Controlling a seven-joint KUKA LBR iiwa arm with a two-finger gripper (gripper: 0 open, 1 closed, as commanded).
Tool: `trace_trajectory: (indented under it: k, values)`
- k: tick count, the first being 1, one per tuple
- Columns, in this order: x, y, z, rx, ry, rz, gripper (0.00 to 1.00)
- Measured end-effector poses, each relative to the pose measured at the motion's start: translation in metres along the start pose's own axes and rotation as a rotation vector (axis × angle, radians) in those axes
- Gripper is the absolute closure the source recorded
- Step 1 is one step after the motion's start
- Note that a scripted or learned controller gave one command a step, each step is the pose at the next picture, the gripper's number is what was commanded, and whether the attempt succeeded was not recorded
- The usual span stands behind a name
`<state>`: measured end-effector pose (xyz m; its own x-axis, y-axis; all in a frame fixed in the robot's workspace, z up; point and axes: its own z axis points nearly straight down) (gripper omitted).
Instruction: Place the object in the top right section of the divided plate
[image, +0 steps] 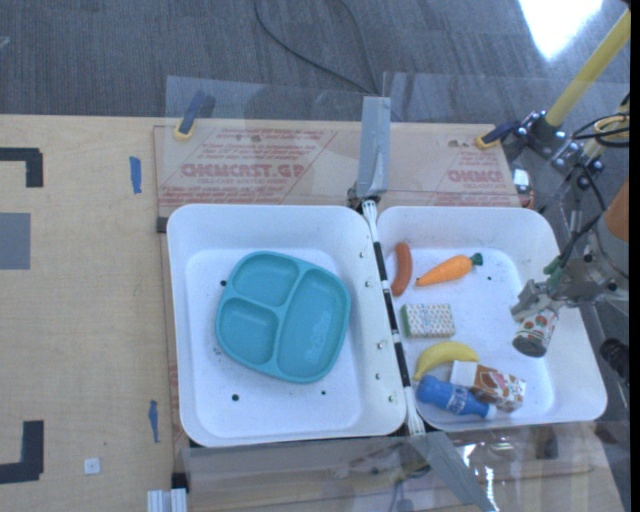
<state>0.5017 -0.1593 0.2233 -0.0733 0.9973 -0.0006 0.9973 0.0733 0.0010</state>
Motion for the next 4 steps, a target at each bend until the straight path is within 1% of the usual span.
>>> trace_trajectory:
  k: [1, 2, 3, 4]
  values:
    - [0.080, 0.063, -0.024, -0.002, -0.001, -0.138, 1.00]
    - [0.157, 0.117, -0.042, -0.001, -0.001, -0.007, 1.00]
    - [0.210, 0.123, -0.051, -0.003, -0.001, -0.262, 1.00]
    - [0.248, 0.158, -0.027, -0.003, -0.001, -0.187, 1.00]
